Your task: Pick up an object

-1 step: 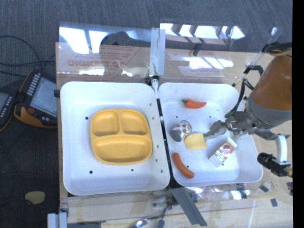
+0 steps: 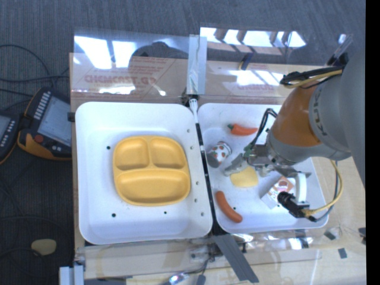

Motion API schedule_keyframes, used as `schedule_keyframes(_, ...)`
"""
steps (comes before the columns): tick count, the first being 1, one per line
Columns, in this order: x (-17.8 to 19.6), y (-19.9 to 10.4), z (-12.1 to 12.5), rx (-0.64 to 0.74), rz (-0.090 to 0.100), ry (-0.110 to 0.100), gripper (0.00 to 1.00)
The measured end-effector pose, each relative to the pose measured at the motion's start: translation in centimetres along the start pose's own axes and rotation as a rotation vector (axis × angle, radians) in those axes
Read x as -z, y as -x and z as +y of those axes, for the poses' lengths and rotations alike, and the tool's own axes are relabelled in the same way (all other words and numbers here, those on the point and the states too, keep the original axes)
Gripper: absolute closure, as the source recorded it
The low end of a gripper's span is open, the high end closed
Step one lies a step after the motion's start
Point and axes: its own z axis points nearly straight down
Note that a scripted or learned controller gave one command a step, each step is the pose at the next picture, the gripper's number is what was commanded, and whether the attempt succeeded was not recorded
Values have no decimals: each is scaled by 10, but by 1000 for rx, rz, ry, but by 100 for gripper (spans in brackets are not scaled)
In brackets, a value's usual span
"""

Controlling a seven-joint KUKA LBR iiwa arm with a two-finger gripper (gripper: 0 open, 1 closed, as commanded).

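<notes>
Two white bins sit side by side on the surface [image 2: 142,257], their inner rims meeting along a line down the middle. The left bin [image 2: 95,218] holds one yellow divided plate [image 2: 152,170], lying flat near its centre, with bare white floor on all four sides and the widest strip along the left wall.

The right bin [image 2: 261,218] is more crowded. An orange carrot [image 2: 243,129] lies near the far wall. A small white-and-red round thing [image 2: 219,152] sits close to the inner rim. A reddish sausage [image 2: 228,206] lies at a slant toward the near left corner, with open floor to its right along the near rim. A pale yellow piece [image 2: 244,179] lies in the middle, and a white-and-red pack [image 2: 279,189] lies to its right.

The tool [image 2: 244,162] hangs over the middle of the right bin, just above the pale yellow piece and to the right of the round thing. Whether it is open or closed cannot be told, and nothing is seen gripped in it.
</notes>
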Motion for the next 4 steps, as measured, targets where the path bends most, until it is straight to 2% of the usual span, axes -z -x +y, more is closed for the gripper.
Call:
schedule_keyframes(1,9,0,0,-1,1,-1,100)
schedule_keyframes(2,9,0,0,-1,1,-1,0)
schedule_keyframes(3,-2,28,70,-28,0,-3,0)
schedule_keyframes(4,-3,12,117,-82,-3,-5,0)
